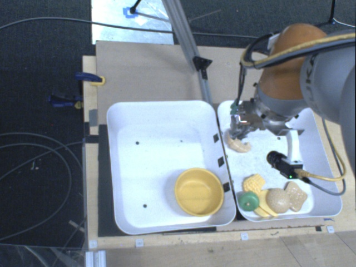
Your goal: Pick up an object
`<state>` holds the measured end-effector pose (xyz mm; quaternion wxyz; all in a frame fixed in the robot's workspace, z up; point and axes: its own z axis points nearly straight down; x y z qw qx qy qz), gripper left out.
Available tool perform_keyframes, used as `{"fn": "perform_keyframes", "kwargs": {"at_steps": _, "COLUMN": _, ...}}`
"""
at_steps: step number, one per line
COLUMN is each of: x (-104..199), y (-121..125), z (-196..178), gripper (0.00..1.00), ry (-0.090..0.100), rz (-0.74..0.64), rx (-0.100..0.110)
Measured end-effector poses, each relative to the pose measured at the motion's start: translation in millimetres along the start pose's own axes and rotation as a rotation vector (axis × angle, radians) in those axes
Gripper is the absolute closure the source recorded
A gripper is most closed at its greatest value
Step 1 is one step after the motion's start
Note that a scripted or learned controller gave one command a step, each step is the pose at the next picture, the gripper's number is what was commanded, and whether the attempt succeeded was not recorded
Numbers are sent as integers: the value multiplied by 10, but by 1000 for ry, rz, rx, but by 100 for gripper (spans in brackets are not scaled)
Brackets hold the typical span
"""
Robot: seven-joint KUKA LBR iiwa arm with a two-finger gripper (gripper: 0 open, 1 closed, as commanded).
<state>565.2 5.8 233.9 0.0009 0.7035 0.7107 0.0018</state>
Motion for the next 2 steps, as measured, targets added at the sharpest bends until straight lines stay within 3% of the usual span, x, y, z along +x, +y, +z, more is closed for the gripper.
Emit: {"fn": "perform_keyframes", "kwargs": {"at_steps": 2, "x": 879, "y": 603, "z": -40, "gripper": 100, "ry": 0, "rz": 1, "rx": 0}}
